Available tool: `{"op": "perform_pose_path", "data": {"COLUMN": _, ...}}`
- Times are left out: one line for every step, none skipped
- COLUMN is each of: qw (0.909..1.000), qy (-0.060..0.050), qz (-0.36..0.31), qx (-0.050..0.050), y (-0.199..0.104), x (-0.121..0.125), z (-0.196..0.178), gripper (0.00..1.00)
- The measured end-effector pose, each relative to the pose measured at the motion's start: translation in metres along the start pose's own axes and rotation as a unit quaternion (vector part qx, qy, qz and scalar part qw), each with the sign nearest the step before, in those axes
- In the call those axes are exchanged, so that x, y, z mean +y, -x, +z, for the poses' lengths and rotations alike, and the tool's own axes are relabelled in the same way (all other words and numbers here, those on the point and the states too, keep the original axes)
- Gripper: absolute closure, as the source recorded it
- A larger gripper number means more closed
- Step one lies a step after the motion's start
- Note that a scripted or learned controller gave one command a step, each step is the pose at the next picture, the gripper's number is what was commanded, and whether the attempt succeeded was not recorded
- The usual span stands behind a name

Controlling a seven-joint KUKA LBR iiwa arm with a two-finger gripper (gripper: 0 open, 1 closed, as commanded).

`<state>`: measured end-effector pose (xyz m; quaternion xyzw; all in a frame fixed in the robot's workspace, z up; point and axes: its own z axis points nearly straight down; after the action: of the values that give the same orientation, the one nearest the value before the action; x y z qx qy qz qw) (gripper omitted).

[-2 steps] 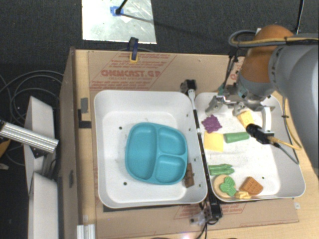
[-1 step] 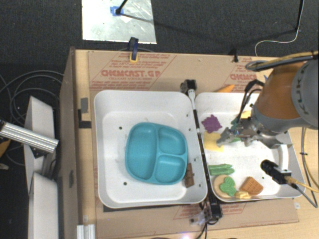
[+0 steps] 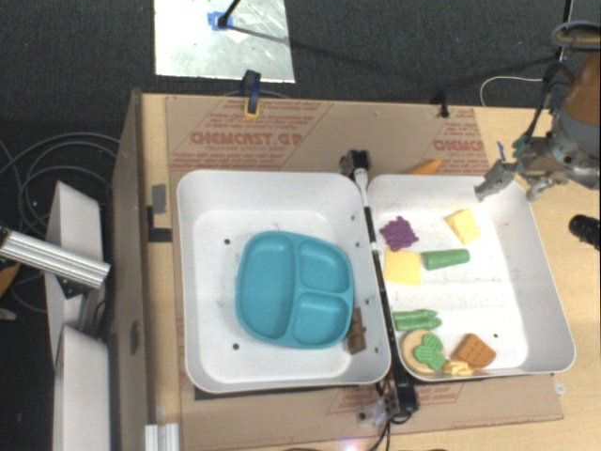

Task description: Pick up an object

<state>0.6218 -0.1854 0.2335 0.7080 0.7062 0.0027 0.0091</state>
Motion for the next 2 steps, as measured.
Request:
{"op": "perform_pose_path", "data": {"qw": 0.9999, "qy": -0.01, "qz": -0.001, "qx": 0.005, "y": -0.006, "x": -0.024, "z": 0.089, "gripper": 0.0}}
{"op": "perform_pose_path", "data": {"qw": 0.9999, "qy": -0.006, "qz": -0.006, "qx": 0.005, "y": -0.067, "x": 0.01, "z": 0.107, "gripper": 0.0}}
